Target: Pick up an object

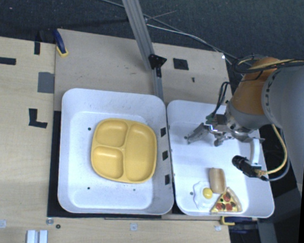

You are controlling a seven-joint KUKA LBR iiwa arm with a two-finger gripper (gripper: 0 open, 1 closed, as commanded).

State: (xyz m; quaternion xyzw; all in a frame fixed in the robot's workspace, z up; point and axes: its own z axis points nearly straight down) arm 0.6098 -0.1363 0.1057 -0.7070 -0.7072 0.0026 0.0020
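In the right bin point(190, 164), near its front, lie three toy foods: a brown bread roll point(217, 180), a fried egg point(204, 195) and a pizza slice point(227, 201). My gripper point(205, 137) hangs over the upper half of the same bin, behind those items and apart from them. Its two fingers are spread wide, one pointing left and one down-right, with nothing between them.
The left bin point(76, 138) holds a yellow three-section plate point(124, 150). A slanted metal pole point(141, 30) comes down to the bins' back edge. Cables and a black connector point(243, 164) hang by the arm over the right bin's right side.
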